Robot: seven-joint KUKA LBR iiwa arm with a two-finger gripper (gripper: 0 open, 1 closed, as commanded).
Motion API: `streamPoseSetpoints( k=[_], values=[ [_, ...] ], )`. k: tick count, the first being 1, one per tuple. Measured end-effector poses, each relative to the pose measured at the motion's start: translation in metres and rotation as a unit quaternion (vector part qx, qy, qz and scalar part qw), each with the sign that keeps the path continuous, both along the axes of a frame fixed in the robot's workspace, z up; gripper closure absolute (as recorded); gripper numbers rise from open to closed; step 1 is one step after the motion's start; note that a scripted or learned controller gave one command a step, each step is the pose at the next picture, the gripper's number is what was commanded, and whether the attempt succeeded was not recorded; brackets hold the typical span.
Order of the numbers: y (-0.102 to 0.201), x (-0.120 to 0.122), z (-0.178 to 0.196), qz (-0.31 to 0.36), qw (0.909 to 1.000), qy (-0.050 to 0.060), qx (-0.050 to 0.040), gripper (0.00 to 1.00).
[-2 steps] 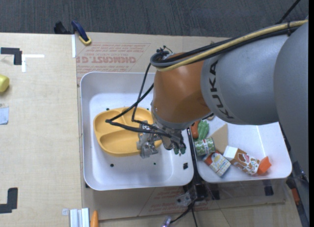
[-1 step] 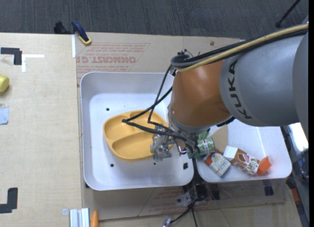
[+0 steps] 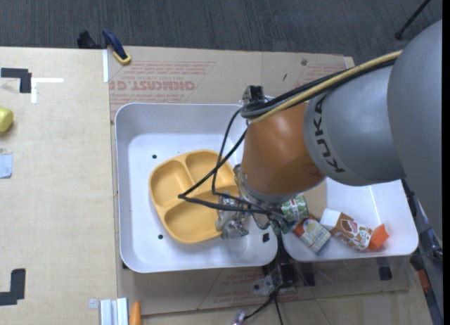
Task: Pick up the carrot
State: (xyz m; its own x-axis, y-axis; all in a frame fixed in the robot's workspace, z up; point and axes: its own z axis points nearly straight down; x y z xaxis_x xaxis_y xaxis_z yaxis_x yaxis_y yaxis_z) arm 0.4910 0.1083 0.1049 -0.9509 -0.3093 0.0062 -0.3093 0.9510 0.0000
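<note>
Arm (image 3: 365,105): closest to the lens, a grey bulk with its orange band (image 3: 278,151) hanging over the seam between the two bins.
Cables (image 3: 204,184): black leads loop off the wrist and drape across the yellow plate.
Gripper (image 3: 235,224): low in the left bin, at the plate's right rim; whether it is spread or pressed together cannot be told, and nothing can be seen held in it.
Carrot (image 3: 380,236): judged to be the small orange piece at the right bin's near right corner, touching a brown carton and well apart from the gripper.
Risk, wrong bin: a closure where the tool now sits would likely catch the plate rim or nothing, since the carrot lies in the other bin.
Risk, crowding: with the carton pressed against the carrot, a grasp there could take both or push the carrot into the wall.
Risk, cables: the leads could snag the plate and drag it as the arm crosses.
Left bin (image 3: 133,176): holds the divided yellow plate (image 3: 176,200), whose compartments look bare.
Right bin (image 3: 394,197): holds a green can (image 3: 295,209), a small red-and-white carton (image 3: 313,234), the brown carton (image 3: 351,228) and the carrot; its far half is hidden under the arm.
Bench (image 3: 56,211): pale wood, with cardboard (image 3: 162,81) beneath the bins.
</note>
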Motion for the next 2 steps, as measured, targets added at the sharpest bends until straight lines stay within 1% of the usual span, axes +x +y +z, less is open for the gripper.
streamPoseSetpoints(
  k=[1, 2],
  values=[
    [0.0163, -0.0032, -0.0088, 0.046, 0.9989, -0.007, -0.0005, 1.0],
    [0.015, -0.0032, -0.001, 0.045, 0.999, -0.005, -0.0014, 1.0]
  ],
)
